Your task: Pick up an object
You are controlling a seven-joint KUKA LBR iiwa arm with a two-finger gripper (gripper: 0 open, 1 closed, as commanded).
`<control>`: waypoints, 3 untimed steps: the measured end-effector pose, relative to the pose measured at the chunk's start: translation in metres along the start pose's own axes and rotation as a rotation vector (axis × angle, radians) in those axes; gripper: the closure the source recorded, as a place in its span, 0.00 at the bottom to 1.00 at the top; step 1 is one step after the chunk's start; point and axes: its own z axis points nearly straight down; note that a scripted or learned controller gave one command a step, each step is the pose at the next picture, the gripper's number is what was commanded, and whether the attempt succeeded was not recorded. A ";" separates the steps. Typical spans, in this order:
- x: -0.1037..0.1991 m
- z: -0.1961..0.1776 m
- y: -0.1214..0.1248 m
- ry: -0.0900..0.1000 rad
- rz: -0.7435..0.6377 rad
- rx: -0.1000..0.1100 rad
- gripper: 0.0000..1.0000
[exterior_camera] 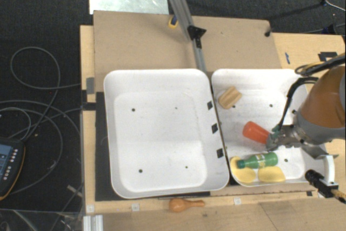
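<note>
The right bin (pixel 254 81) holds a tan wooden block (pixel 230 97) near its back left. An orange-red cup (pixel 255 132) lies on its side in the middle. A green bottle (pixel 257 160) lies across two yellow pieces (pixel 270 173) at the front edge. My gripper (pixel 275 138) hangs low over the bin, right beside the orange-red cup's right end and just above the bottle's cap end. The arm's orange band and grey wrist cover the bin's right part.
The left bin (pixel 116 116) is bare white. An orange pear-shaped object (pixel 184 204) lies on the bench in front of the bins. A metal pole (pixel 181 2) slants across the back. Cables trail on the dark floor at left.
</note>
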 end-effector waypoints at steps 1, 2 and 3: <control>-0.002 -0.063 -0.001 -0.002 -0.006 -0.005 1.00; -0.004 -0.127 0.003 -0.003 -0.007 -0.007 1.00; -0.004 -0.131 0.004 0.000 -0.007 0.000 1.00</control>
